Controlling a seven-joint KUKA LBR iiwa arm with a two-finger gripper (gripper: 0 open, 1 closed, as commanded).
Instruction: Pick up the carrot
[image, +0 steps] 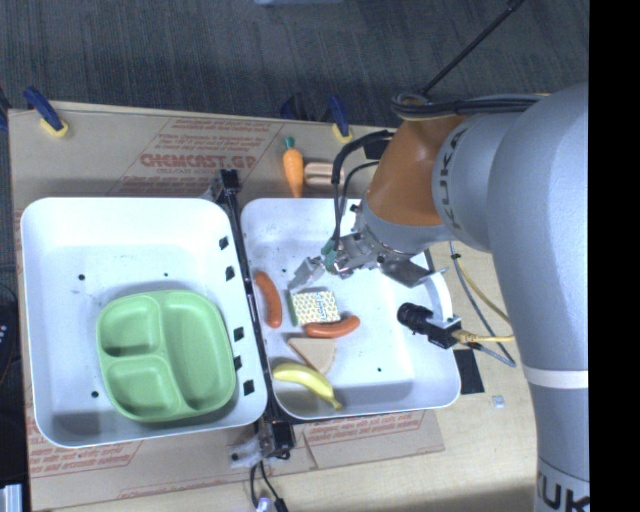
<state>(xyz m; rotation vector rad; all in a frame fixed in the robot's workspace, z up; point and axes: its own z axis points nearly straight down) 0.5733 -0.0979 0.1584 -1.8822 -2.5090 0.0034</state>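
The carrot (291, 170), orange with a green top, lies on the brown cardboard just beyond the far rim of the right bin (440, 375), outside both bins. My gripper (322, 262) hangs inside the right bin, well in front of the carrot and slightly to its right. It is open, its fingers spread just above a yellow checkered square (314, 303), with nothing between them. The arm's orange band (415, 180) and grey wrist cover the bin's far right part.
The right bin also holds two sausages (268, 298) (331, 327), a bread wedge (313, 350) and a banana (306, 384). A green divided plate (165, 352) sits in the left bin (60, 230). A beige object (320, 175) lies right beside the carrot.
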